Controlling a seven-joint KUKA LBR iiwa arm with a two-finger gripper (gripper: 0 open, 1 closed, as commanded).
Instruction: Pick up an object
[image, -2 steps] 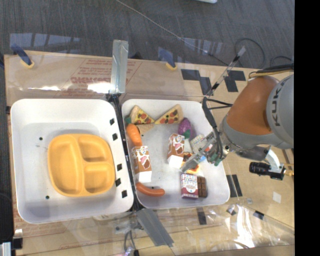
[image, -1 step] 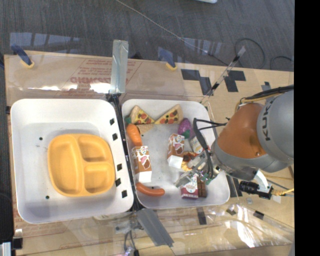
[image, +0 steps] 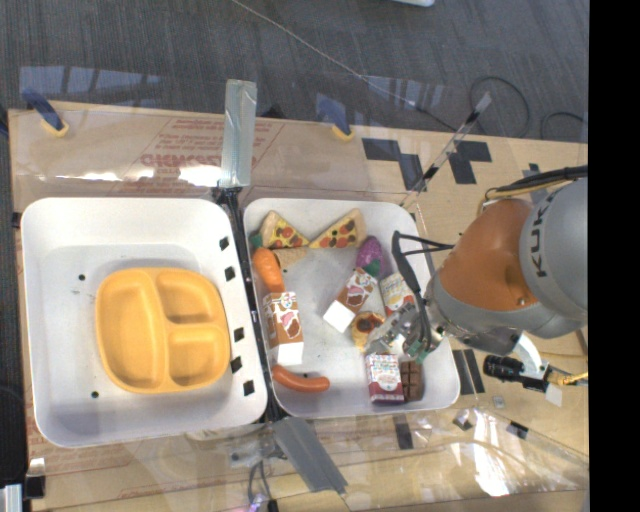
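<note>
- Nearest the camera's lower edge, inside the right bin (image: 300, 400), a hot dog (image: 300, 380) lies along the front wall, and to its right a small red carton (image: 384, 378) sits touching a dark chocolate bar (image: 412, 377).
- Just above those two, the gripper (image: 410, 335) hangs low over the right side of this bin — its metal end sits among the toys, but whether it is wide, narrow or clamped on anything cannot be told from this angle.
- The arm (image: 500, 270), grey with its orange band, fills the space right of the bin.
- Around the gripper: a white cube (image: 339, 316) to its left, a round cookie-like piece (image: 367, 325) just beside it, and small packets (image: 358, 290) slightly further back.
- Along the bin's left wall a long wrapped bar (image: 285, 325) lies below an orange carrot (image: 267, 269).
- At the back, two pizza slices (image: 310, 234) rest by the far wall, with a purple eggplant (image: 369, 255) to their right.
- The left bin (image: 60, 230) holds a yellow divided tray (image: 162, 328) — flat, roughly central.
</note>
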